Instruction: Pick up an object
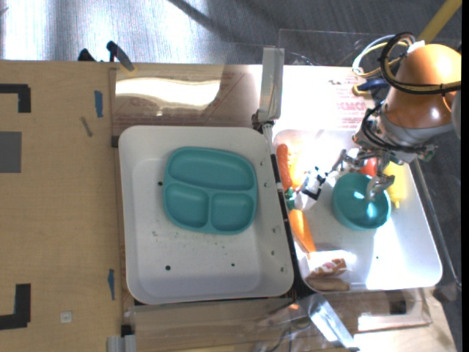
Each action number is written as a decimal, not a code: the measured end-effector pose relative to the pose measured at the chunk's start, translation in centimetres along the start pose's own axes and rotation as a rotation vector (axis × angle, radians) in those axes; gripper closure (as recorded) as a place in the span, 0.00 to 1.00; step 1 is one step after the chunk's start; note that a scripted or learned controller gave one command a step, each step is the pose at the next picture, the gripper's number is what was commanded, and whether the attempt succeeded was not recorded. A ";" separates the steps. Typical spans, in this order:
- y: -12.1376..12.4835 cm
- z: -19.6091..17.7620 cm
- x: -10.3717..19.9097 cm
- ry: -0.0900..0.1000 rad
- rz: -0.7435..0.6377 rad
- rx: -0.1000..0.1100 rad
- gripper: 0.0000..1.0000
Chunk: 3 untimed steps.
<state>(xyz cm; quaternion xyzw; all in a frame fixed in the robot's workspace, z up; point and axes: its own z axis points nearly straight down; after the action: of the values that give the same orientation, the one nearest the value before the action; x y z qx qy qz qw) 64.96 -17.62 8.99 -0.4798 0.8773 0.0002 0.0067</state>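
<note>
A: Where is the target?
B: The teal bowl (pixel 360 202) sits in the right bin (pixel 410 262), directly beneath the gripper (pixel 364 174). Finger spread cannot be determined.
A: Procedure?
B: Descend vertically over the bowl rim. Avoid the yellow item (pixel 396 185) beside it and the carrots (pixel 293 200) near the divider.

A teal bowl (pixel 360 202), carrots (pixel 300 226) and clutter crowd the right bin (pixel 410 266); its lower right floor lies open.

Divided plate (pixel 209 189) in left bin (pixel 139 270); bowl (pixel 359 202) and carrots (pixel 300 229) in right bin (pixel 410 266)
</note>
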 end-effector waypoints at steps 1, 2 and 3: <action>3.1 0.0 5.7 0.007 0.149 0.001 0.00; 3.0 -1.6 4.7 -0.010 0.149 0.004 1.00; 1.5 -15.2 2.5 0.002 0.195 0.014 1.00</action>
<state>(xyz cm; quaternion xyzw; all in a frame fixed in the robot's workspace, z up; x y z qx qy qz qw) 62.15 -18.98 24.18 -0.3920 0.9199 -0.0058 0.0090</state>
